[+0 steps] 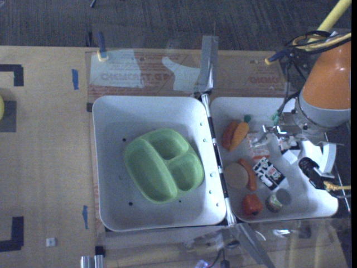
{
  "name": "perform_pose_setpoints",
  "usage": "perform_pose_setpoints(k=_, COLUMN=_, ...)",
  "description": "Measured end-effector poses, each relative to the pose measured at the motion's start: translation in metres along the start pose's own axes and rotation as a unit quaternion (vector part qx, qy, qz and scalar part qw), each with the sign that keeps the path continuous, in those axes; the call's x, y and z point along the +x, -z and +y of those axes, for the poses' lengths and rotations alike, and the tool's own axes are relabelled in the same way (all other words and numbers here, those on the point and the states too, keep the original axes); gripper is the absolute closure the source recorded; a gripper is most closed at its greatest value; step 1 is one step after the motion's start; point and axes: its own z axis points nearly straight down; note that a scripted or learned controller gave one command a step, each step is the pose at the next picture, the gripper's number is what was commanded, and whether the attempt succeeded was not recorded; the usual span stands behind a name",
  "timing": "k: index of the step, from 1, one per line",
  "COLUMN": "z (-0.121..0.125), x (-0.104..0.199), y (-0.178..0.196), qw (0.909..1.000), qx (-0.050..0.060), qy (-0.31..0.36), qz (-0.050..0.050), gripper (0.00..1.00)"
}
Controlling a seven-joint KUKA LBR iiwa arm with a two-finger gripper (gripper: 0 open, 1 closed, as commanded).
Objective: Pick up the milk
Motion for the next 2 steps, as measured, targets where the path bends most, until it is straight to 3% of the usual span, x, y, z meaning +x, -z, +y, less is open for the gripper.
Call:
perform_pose_setpoints(k=1, z=-0.016, x=-0.071, y=-0.07, qw=0.9993, qx=0.0, qy=0.039, qz=0.0, gripper=0.0)
perform_pose_setpoints(k=2, z=0.039, x=-0.095, y=-0.101, qw=0.9972, qx=-0.017, qy=0.073, qz=-0.008, gripper=0.0)
